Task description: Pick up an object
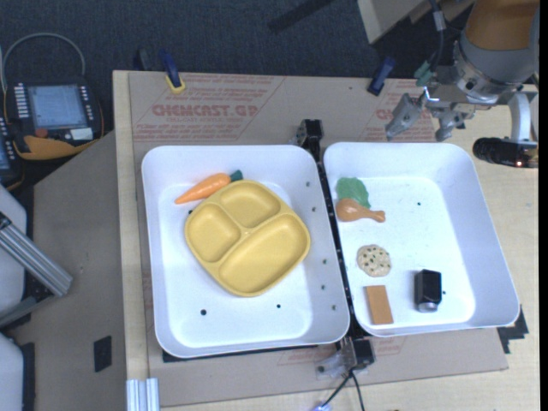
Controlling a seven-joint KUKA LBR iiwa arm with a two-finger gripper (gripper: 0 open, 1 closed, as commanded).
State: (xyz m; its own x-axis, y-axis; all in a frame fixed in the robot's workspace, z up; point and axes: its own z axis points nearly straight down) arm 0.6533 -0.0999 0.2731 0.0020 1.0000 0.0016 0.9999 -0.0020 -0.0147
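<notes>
My gripper hangs above the far edge of the right bin, fingers spread open with nothing between them. Inside that bin lie a green leafy piece, a toy chicken drumstick, a round cookie, a tan cracker and a small black block. All of these sit well in front of the gripper, toward the bin's left and near side.
The left bin holds a yellow divided plate with a toy carrot at its far left corner. A black clamp sits between the bins at the back. A teach pendant lies off the bench at far left.
</notes>
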